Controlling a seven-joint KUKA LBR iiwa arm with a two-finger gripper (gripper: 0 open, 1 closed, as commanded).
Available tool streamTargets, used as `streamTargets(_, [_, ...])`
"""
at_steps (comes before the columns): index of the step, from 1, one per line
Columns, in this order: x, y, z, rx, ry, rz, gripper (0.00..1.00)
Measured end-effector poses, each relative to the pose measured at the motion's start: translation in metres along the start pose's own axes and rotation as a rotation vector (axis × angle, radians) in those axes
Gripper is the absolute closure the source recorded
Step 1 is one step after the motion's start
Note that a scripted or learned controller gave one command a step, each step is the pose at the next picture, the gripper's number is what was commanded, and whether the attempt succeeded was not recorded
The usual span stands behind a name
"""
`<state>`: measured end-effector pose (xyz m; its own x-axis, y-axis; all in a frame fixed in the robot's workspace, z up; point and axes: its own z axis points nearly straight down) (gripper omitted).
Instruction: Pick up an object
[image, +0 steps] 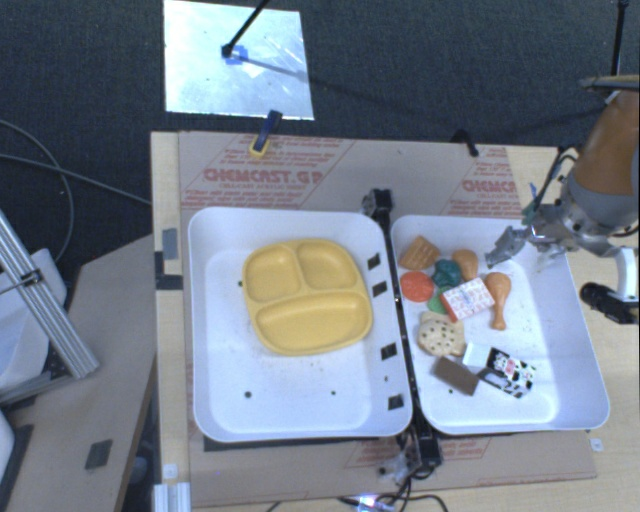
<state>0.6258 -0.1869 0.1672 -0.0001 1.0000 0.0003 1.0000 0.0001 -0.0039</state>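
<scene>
**Hand over the right bin's back edge, toy food loose below it**

Counter (330, 160): cardboard sheet with red "CHEMCAST" print under both bins. A small yellow-and-blue clip (265, 135) lies on the sheet behind the left bin.

Left bin (215, 400): shallow, white. Holds a yellow divided plate (305, 297), three compartments, sitting flat near the bin's centre. Dark specks on the bin floor around it.

Black clips along the seam (392, 300) where the two bins meet.

Right bin (570, 390): toy items clustered in its left half.
- Orange waffle-like wedge (419, 252) at the back of the cluster.
- Red round piece (417, 287) just in front of the wedge, touching a teal piece (446, 273) to its right.
- Tan round piece (466, 264) beside the teal one.
- Small red-and-white box (467, 299), tilted, near the cluster's middle.
- Drumstick (497, 297) just right of the box, bone end toward the front.
- Speckled cookie (440, 336) in front of the box.
- Brown flat bar (456, 375) and a black-and-white patterned packet (508, 370) nearest the front wall, side by side.

Hand (518, 243): hangs above the right bin's back right area, well behind the drumstick, apart from every item. Nothing between its fingers; whether they are spread or pressed together cannot be told from this angle. Grey wrist and orange band of the arm (605, 165) come in from the right.
</scene>
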Motion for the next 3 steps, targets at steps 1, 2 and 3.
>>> streamTargets(1, [0.012, 0.041, 0.086, -0.007, 0.0, -0.007, 0.0])
streamTargets(2, [0.01, 0.041, 0.07, -0.011, -0.003, -0.007, 1.0])
streamTargets(3, [0.083, 0.045, -0.005, -0.011, 0.0, -0.009, 1.0])
